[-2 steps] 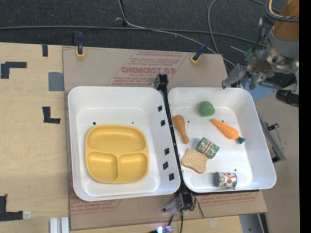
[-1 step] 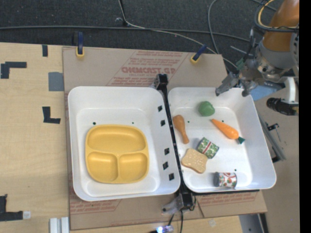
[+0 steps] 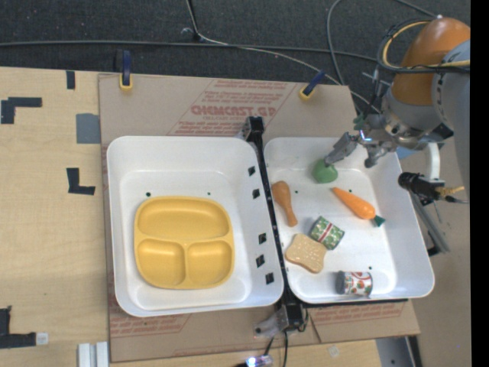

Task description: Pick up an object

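Gripper (image 3: 356,150) at the far side of the right bin (image 3: 409,270), fingers spread, left fingertip just above the green toy (image 3: 325,172), nothing pinched. Relative to that green piece: carrot (image 3: 354,203) just nearer, drumstick (image 3: 285,202) to its left, toast (image 3: 306,254) and can (image 3: 354,283) well nearer. Best approach, likely: centre over the green piece, descend straight, then close.

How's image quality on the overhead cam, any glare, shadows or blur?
Camera view: light is even and soft; the white bins read bright without blown-out glare; shadows under the yellow tray and carrot are faint; the gripper and wrist look slightly soft, the toys mostly sharp.
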